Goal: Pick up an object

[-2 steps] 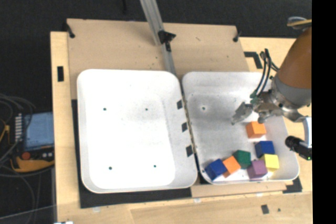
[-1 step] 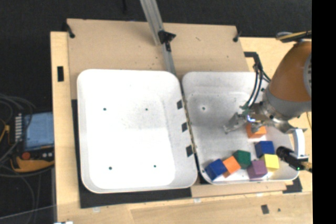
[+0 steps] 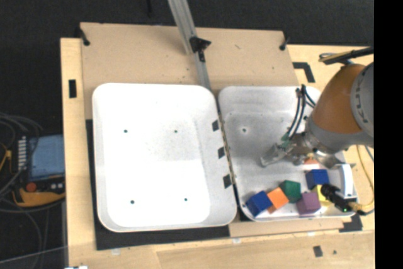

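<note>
- Lying flat and tan across the view: bench, carrying two shallow white bins side by side.
- Sitting on the left: left bin, white floor showing a few dark dots.
- Sitting on the right, its left wall just beside the left bin: right bin, holding all the small objects along its near edge.
- Reaching in from the right over the right bin: arm, grey with an orange band above the wrist.
- Hanging low over the middle of the right bin, pointing toward the left: gripper; cannot tell whether spread or pressed together, and seeing nothing pinched in it.
- Slanting from the top centre down toward the gap between the bins: grey metal post.
- Resting at the near left of the cluster: blue block, long axis running roughly lower-left to upper-right, touching the orange block.
- Resting just right of it: orange block, squarish, tilted a little, no clear long axis.
- Resting behind the orange one: green block, near the gripper but apart from it.
- Resting right of the green: purple block, squarish.
- Lying under the arm's wrist: second blue block, long axis roughly left-right.
- Partly hidden by a black piece at the bin's right corner: yellow object; shape unclear.
</note>
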Robot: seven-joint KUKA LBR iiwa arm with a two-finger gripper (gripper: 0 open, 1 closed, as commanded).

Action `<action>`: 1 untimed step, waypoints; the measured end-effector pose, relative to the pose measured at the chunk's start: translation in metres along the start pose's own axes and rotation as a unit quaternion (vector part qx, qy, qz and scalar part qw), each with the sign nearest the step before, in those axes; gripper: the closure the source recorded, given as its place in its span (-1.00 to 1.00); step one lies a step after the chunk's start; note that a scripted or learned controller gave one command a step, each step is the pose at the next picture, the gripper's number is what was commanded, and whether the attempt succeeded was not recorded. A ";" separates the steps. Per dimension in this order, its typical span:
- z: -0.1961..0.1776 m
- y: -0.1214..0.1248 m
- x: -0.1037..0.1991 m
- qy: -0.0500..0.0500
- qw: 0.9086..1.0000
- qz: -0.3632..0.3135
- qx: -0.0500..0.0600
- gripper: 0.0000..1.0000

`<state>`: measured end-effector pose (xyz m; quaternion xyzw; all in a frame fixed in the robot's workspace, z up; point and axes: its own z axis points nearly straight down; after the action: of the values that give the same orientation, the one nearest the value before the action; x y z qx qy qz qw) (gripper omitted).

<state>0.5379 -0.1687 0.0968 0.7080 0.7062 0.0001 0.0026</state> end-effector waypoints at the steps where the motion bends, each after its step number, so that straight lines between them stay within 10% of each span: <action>1: -0.013 0.002 -0.001 0.001 1.000 0.004 -0.003 1.00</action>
<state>0.5394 -0.1693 0.1098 0.7108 0.7034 0.0026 0.0039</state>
